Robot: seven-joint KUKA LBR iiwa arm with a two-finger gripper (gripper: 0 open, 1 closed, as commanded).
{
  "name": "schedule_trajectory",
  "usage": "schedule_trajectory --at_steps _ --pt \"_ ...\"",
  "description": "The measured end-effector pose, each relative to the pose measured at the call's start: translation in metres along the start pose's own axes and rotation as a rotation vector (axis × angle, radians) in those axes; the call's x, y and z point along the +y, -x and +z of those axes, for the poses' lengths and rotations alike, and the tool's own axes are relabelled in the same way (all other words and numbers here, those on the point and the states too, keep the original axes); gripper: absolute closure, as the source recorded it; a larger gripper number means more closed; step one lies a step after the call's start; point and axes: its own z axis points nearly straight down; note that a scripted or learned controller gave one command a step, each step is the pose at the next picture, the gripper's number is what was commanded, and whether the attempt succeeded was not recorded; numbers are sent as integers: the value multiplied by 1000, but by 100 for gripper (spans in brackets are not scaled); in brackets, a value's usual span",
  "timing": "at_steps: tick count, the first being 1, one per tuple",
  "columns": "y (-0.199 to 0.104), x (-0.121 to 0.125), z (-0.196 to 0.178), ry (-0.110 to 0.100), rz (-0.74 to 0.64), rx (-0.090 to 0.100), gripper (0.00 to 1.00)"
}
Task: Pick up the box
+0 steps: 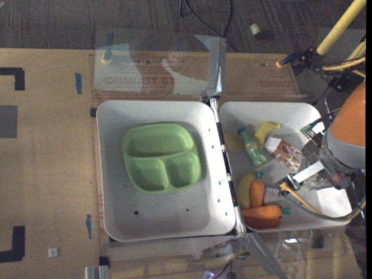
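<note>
The box (286,154), white and brown, lies in the right bin (290,110) just beside a yellow toy (267,131) and a green bottle (252,146), with the tool (305,176) close at its lower right, not around it; whether the tool is spread or pressed together I cannot tell. Lower in that bin lie a carrot (263,213) and other orange and yellow toy foods, and the left bin (110,173) holds a green divided plate (161,156).

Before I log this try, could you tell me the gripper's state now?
Gripper: over the right bin, beside the box; open or closed cannot be told.
</note>
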Motion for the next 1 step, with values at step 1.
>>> schedule_trajectory --at_steps 1 --pt "-82 -2 -93 3 -14 1 100"
